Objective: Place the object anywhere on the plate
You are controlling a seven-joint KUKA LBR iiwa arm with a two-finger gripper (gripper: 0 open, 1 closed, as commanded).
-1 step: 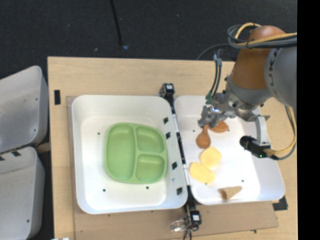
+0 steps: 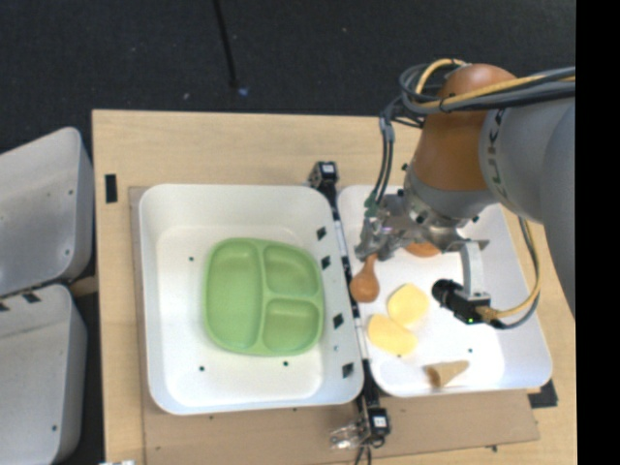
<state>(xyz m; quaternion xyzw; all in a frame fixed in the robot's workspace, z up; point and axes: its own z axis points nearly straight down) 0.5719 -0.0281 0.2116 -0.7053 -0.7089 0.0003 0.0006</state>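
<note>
Right bin [image 2: 518, 356], near edge: tan cone-shaped piece [image 2: 446, 373]; further in, two yellow pieces [image 2: 399, 318]. Brown pear-shaped object [image 2: 364, 281] by left wall, just under gripper [image 2: 380, 243]; jaw state cannot tell. Advice: grip object's narrow neck, lift above divider before crossing. Left bin [image 2: 160, 376] holds green sectioned plate [image 2: 263, 295], nothing on it. Orange piece [image 2: 421, 250] under wrist

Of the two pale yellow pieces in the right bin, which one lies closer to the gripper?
The upper yellow piece, just below the gripper. The other yellow piece lies further down, toward the tan cone-shaped item.
</note>
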